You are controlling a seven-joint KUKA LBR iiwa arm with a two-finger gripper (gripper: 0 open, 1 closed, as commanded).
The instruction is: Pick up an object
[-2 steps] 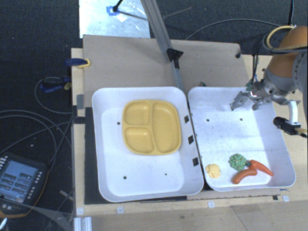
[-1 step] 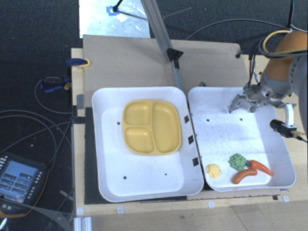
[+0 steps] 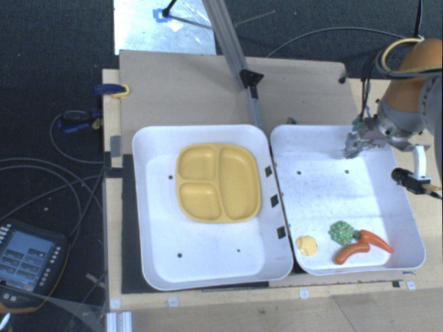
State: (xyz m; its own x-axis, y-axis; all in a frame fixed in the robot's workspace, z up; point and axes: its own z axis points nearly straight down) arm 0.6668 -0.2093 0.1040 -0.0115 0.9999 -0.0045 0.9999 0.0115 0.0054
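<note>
In the right bin (image 3: 325, 185), near its front edge, lie a small yellow lump (image 3: 306, 245), a green broccoli piece (image 3: 340, 232), an orange-red sausage (image 3: 351, 253) and an orange carrot-like piece (image 3: 376, 241). My gripper (image 3: 353, 146) hangs at the far right part of that bin, well behind these objects and apart from them. Nothing shows between its fingers. The orange band of the arm (image 3: 421, 57) sits above it at the right.
The left bin (image 3: 156, 254) bears a yellow three-compartment plate (image 3: 218, 182). A grey slanted pole (image 3: 228, 33) crosses the bench behind the bins. Cables and a handheld screen (image 3: 24, 254) lie on the floor at the left.
</note>
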